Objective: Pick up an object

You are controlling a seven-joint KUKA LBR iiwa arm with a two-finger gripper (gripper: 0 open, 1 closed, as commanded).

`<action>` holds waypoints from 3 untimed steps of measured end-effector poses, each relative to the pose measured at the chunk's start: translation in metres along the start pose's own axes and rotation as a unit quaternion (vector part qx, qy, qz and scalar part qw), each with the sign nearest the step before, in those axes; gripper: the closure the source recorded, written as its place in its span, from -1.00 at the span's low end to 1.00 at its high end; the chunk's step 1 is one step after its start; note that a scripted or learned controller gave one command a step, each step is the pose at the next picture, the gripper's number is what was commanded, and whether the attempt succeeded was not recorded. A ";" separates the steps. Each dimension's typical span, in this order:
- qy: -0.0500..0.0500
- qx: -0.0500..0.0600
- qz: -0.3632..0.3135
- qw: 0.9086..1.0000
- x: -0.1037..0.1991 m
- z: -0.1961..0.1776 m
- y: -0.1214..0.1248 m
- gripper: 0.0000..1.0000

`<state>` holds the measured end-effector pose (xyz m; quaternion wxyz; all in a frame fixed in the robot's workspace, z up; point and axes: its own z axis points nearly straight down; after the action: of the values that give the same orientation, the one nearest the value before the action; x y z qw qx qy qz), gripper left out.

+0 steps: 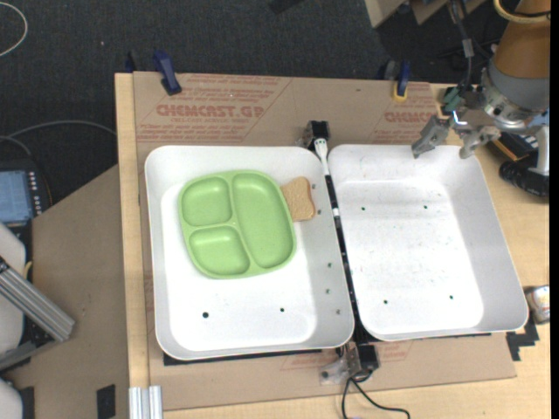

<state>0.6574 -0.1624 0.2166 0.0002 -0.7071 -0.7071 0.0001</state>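
Two shallow white bins side by side on a cardboard-covered bench (218,99). Left bin (236,321) holds a light green divided plate (237,224) with three compartments, lying flat in the bin's upper-left part. A tan slice of bread or toast-like piece (300,199) sits just beside the plate's right edge, touching or nearly touching it, close to the bin's right wall. Right bin (419,260) shows bare white floor with a few small dark specks. Arm comes in at upper right, orange band (524,46) visible above the grey wrist. Gripper (450,138) hangs over the upper right rim of the right bin, two fingers (426,140) spread apart, released, nothing between them. Gripper is well apart from the plate and the bread piece, which are both over in the other bin. Blue clamps (166,72) at the bench's far edge, one left and one right. Black cable and connector (319,133) run down the seam between the bins. Dark carpet around the bench.
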 end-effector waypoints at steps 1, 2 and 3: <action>-0.002 -0.008 0.000 1.000 -0.001 -0.131 -0.031 -1.00; -0.002 -0.010 -0.002 1.000 0.031 -0.268 -0.074 -1.00; -0.003 -0.006 0.004 1.000 -0.021 -0.324 -0.142 -1.00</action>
<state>0.5156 -0.1833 0.5408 -0.0059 -0.7097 -0.7045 -0.0020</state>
